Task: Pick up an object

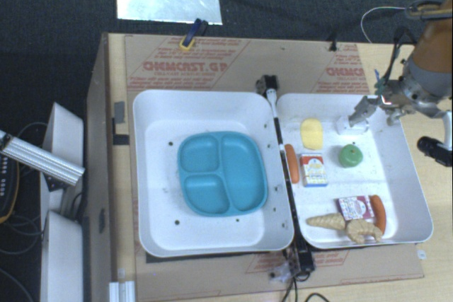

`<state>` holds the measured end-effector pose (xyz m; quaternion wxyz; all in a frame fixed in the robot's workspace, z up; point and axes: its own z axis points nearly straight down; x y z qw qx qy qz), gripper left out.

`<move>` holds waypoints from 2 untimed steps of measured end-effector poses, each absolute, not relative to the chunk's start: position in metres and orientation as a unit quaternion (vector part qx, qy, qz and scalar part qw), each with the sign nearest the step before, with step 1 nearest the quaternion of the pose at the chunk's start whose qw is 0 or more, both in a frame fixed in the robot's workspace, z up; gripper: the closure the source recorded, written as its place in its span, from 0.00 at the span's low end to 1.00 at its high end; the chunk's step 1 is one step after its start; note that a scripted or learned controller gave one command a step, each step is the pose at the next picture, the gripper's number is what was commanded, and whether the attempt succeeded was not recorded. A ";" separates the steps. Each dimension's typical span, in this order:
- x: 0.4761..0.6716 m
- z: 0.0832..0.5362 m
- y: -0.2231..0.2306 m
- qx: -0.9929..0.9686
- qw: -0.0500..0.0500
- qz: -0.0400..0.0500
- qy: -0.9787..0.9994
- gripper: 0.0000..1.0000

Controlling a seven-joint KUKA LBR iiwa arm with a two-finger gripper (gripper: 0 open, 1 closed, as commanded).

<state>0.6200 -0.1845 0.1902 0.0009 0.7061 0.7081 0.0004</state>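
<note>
While the claw (368, 112) hangs over the upper right part of the right bin (417, 212), the step in hand reads as the approach: nothing lies between its fingers, and whether they are spread or pressed together cannot be told at this resolution. No single target is named by the task, so any item in the right bin qualifies. Candidates are the yellow lemon-shaped piece (311, 133), the green round piece (350, 155) nearest the claw, a small red-and-white box (314, 170), a thin orange sausage-like piece (291, 163) lying along the divider, a maroon packet (356, 208), a second orange sausage-like piece (379, 213) just beside it, and an ice-cream cone shape (328, 222) near the lower rim, touching a tan lump (361, 230). The left bin (152, 152) holds a blue compartment plate (222, 172). As a judgement, the next move calls for a short travel toward the green round piece or the lemon-shaped piece, a descent with fingers straddling the item, then closure and lift; the round shapes may roll out of a poorly centred grip. Legible writing: the brown sheet on the desk (233, 56) carries red lettering that reads approximately "CHEMCAST GP", repeated at an angle near the right corner. Printing on the box and packet is too small to read.
</note>
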 end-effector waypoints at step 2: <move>0.641 0.087 -0.110 0.706 0.001 0.001 0.708 0.00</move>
